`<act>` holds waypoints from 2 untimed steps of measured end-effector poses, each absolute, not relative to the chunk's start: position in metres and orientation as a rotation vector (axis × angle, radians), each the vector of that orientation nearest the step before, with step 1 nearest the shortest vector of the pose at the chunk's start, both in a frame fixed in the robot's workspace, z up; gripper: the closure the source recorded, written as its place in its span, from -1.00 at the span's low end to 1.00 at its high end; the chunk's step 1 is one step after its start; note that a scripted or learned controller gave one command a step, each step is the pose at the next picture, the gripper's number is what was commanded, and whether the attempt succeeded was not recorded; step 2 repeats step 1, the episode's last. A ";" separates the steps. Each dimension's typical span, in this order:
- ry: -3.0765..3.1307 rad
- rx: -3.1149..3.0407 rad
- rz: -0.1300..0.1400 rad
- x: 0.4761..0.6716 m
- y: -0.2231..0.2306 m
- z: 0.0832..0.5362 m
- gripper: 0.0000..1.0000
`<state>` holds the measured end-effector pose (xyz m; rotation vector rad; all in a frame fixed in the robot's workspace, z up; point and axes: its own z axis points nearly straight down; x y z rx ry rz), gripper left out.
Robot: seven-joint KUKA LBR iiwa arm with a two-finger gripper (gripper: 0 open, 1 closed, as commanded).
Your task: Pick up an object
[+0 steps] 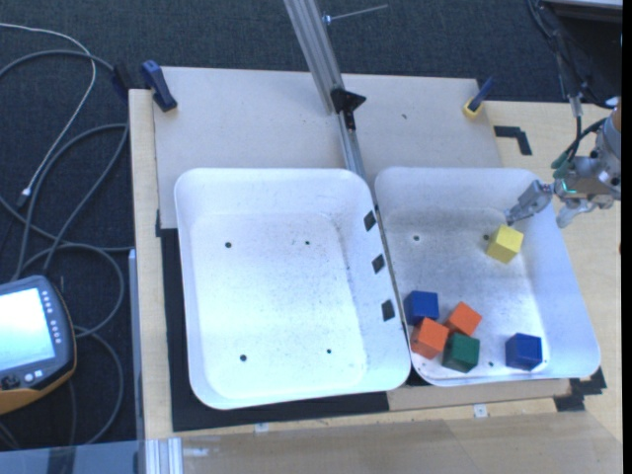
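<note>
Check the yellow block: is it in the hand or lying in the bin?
Lying in the bin. The yellow block rests on the right bin's floor, just below and left of the hand, not between its fingers.

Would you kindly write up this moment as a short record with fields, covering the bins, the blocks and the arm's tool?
left bin: white, shallow, speckled floor
right bin: white, holds all six blocks
yellow block: alone, upper right of the right bin's floor
cluster at near edge: blue block, two orange blocks, green block
second blue block: apart, near right corner
tool: fingers spread, over the right bin's right rim, just above and right of the yellow block, nothing between the fingers
task status: no block lifted yet
</note>
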<state>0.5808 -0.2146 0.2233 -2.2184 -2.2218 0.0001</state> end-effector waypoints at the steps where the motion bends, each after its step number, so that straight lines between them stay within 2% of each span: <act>1: -2.218 -2.215 0.006 0.591 -0.217 0.099 -1.00; 2: -2.218 -2.215 0.006 0.591 -0.217 0.099 -1.00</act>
